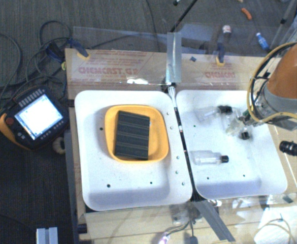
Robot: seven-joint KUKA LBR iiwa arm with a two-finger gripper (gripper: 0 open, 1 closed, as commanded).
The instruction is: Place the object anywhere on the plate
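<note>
The left bin (87, 187) held a yellow plate (161, 136) at its centre, with a dark ribbed block (132, 135) lying flat on the plate. The right bin (250, 182) held clear bottles: one (208, 159) near its lower left, another (211, 112) near its top. The hand (242, 126) sat over the right bin's upper right; its opening could not be determined.

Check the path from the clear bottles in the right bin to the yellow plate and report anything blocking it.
The raised rims between the bins cross the path. On the yellow plate a dark ridged block covers the middle, leaving bare margins.
</note>
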